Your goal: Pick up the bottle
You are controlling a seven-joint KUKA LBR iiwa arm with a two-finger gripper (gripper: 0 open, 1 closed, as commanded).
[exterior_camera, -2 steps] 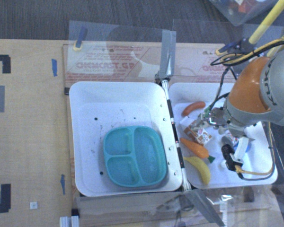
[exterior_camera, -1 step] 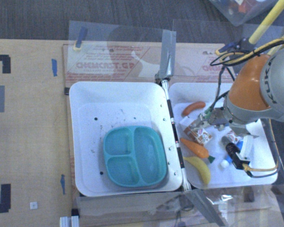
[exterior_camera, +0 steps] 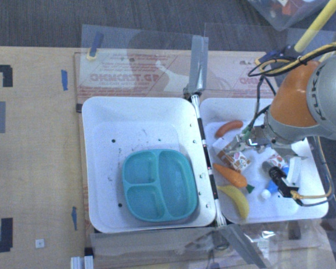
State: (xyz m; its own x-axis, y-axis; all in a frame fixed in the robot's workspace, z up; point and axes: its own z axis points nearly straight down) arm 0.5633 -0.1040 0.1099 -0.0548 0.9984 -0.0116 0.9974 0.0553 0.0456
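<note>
One arm over the right white bin (exterior_camera: 319, 203) | step: approach | end effector (exterior_camera: 251, 142) grip state: cannot tell | small white blue-capped bottle (exterior_camera: 270, 191) lies lower right, unheld | next: descend squarely over bottle.

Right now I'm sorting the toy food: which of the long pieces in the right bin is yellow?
The banana, lying nearest the front edge of the right bin. The carrot beside it is orange, and the sausage farther back is reddish-orange.

Open floor across upper half of left bin (exterior_camera: 101, 116); teal tray (exterior_camera: 158, 185) blocking its lower right. Right bin (exterior_camera: 319, 206) crowded: hot dog (exterior_camera: 228, 128), carrot (exterior_camera: 231, 175), banana (exterior_camera: 236, 199), arm (exterior_camera: 302, 102) overhead.
</note>
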